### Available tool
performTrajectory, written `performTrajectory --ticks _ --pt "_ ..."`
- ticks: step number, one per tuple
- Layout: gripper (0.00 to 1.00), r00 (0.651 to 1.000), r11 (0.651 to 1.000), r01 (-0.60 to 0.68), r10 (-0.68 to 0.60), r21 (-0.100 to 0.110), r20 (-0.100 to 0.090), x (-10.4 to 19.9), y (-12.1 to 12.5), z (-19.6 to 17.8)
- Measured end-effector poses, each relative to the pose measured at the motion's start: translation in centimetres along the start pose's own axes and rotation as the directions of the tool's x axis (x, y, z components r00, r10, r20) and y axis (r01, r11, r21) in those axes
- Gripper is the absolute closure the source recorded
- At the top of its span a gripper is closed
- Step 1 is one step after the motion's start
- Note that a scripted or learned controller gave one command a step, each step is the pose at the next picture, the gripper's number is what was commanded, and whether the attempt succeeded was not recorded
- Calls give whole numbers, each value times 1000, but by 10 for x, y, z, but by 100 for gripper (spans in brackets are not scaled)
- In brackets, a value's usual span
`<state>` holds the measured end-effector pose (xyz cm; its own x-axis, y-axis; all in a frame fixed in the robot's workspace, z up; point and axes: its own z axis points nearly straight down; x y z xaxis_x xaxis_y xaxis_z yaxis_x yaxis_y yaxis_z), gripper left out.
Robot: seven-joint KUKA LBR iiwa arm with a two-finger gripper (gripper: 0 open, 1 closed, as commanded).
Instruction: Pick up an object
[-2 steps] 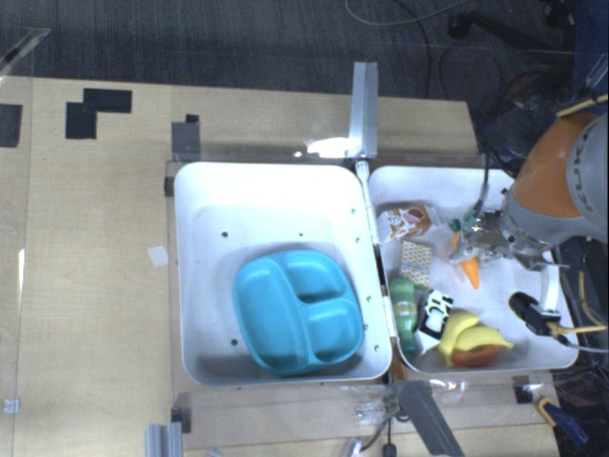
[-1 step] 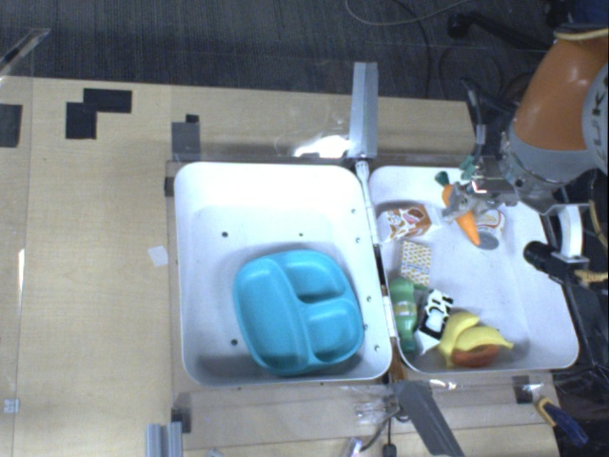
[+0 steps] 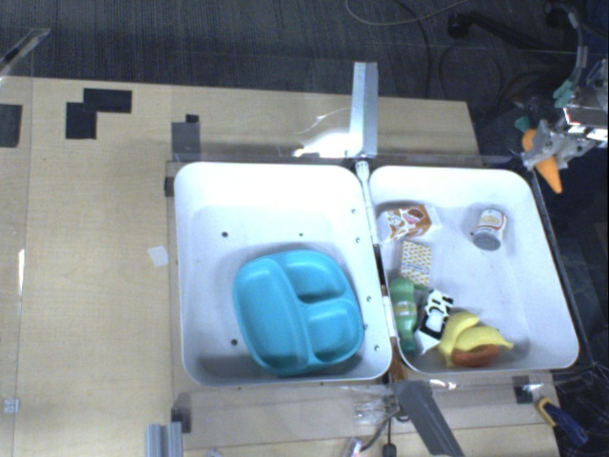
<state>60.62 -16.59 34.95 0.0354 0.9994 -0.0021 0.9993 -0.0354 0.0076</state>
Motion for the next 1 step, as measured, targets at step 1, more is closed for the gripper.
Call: performTrajectory --ticks 1 --pt "100 993 993 116 -116 4 -1 31 60 91"
